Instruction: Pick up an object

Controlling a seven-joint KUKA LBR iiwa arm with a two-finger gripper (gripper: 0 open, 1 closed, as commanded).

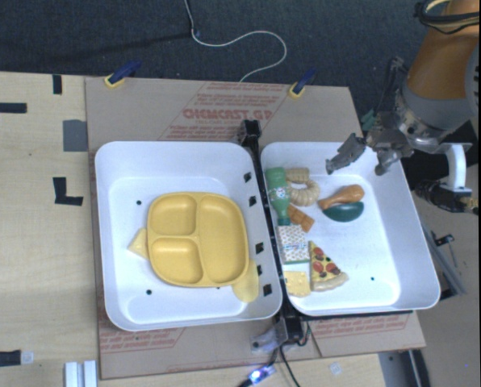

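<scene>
— Two white bins sit side by side on the bench, as we see it: the left bin point(115, 216) and the right bin point(386, 248). Where is the gripper?

— We find the gripper point(361, 161) over the far edge of the right bin, hanging from the grey arm point(442, 63) that comes in from the right. Its two fingers stand apart, one dark tip to the left and one to the right, and we see nothing between them.

— And the things it might pick up?

— We count them along the left side of the right bin. A green bottle point(278, 190) lies against the wall at the far end, with a pale ridged pastry point(305, 190) just beside it. To the right of those we see a toy chicken drumstick point(342, 195) resting on a dark teal piece point(343, 211). An orange block point(301, 218) lies nearer, then a speckled packet point(292, 241), a pizza slice point(324, 269) and a yellow cheese piece point(297, 282) at the near end.

— How close is the gripper to any of them?

— We place the drumstick nearest, just to the near side of the left fingertip, though we cannot tell the height between them.

— What fills the left bin?

— We see a yellow divided tray point(198, 239) in its middle, with a yellow sheet point(244, 285) showing from beneath it.
</scene>
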